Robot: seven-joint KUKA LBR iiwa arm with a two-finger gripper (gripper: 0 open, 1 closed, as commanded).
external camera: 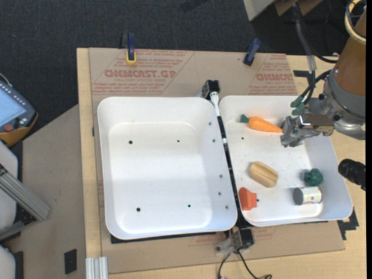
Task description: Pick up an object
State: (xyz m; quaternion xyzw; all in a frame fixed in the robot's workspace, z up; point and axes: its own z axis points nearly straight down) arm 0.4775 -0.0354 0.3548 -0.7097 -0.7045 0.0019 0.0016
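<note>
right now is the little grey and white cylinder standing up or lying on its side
Lying on its side. The cylinder shows its long flank across the right bin floor, grey end facing left, beside the green object.

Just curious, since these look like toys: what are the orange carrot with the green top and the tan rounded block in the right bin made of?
The orange carrot with the green top looks like smooth moulded plastic: even colour, slight sheen. The tan rounded block looks like matte wood or plastic; its pale end face suggests wood, though I can't be sure.
</note>
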